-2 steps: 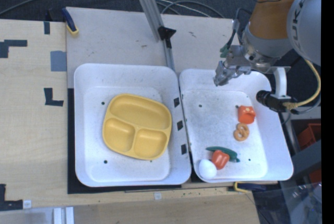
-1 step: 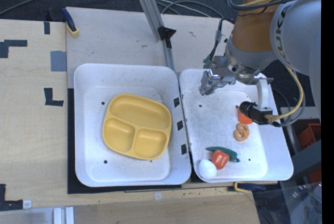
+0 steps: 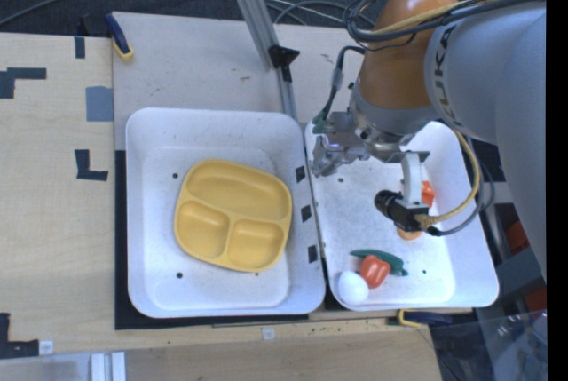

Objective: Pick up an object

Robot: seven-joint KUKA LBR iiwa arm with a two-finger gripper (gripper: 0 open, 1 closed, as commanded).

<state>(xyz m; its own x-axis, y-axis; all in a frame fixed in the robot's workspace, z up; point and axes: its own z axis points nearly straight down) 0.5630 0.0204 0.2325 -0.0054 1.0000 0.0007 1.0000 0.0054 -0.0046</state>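
Objects for picking lay in the right bin: a white egg sat at that bin's near-left corner, a red pepper with a green stem touched the egg on its right, and an orange piece showed partly behind the arm's fittings toward the bin's right side. The end effector hung over the far-left part of the right bin, well apart from the egg and pepper; whether it was apart or together I cannot tell, and nothing was seen in it. Left of the right bin, the left bin held 1 yellow tray with 3 compartments. Beyond the right bin, the grey arm with its orange band reached across the desk.
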